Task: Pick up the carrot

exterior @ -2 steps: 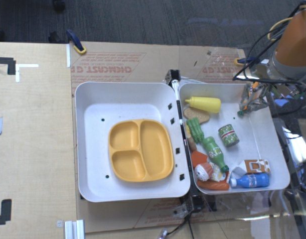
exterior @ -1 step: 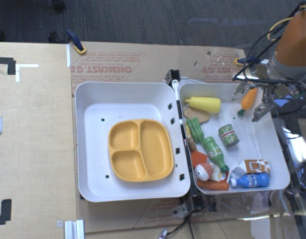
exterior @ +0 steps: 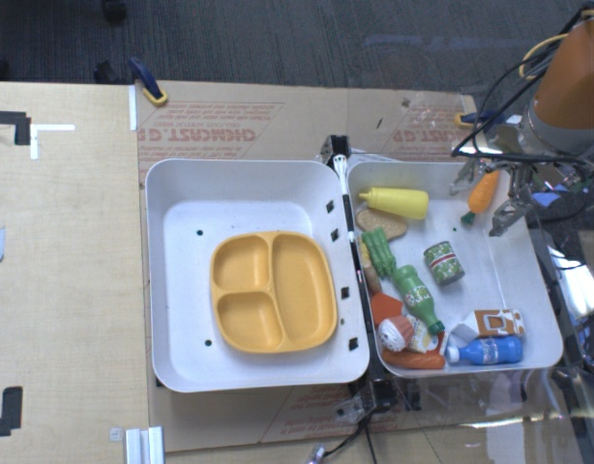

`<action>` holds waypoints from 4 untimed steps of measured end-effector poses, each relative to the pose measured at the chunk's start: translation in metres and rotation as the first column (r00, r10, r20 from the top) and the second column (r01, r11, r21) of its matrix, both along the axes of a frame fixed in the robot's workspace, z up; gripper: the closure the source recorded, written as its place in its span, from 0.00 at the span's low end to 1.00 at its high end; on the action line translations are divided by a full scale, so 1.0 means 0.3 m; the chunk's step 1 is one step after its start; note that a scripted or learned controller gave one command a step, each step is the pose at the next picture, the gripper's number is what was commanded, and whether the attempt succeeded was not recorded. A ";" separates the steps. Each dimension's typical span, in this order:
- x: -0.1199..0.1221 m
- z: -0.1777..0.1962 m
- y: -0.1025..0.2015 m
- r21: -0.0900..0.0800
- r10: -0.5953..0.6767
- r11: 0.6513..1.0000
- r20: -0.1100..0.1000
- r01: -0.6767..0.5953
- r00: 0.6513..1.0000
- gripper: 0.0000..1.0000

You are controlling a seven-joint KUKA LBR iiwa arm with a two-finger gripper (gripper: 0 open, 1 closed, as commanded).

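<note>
- Yellow plastic, moulded into a three-part divided plate (exterior: 274,291), is being borne by the shallow white left bin (exterior: 162,288).
- Beside it, the shallow white right bin (exterior: 529,288) is being crowded with a yellow squeeze bottle (exterior: 395,200), a green glass-look bottle (exterior: 414,298), a small green can (exterior: 443,263) and a blue bottle (exterior: 488,352).
- At the right bin's upper right, the small orange carrot (exterior: 482,190) is being gripped between the fingers of the grey two-finger gripper (exterior: 484,188), lifted above the bin floor.
</note>
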State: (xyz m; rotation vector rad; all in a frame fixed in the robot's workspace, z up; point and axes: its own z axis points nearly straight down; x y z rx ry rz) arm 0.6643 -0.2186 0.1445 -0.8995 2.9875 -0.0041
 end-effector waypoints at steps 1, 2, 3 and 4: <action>0.000 0.000 0.000 0.000 0.000 1.000 0.000 0.000 1.000 0.00; 0.000 0.000 0.000 0.000 0.000 1.000 0.000 0.000 1.000 0.00; -0.012 -0.115 -0.009 0.000 -0.060 0.998 -0.015 0.060 0.998 0.00; -0.010 -0.164 -0.006 -0.002 0.156 0.988 -0.014 -0.156 0.988 0.00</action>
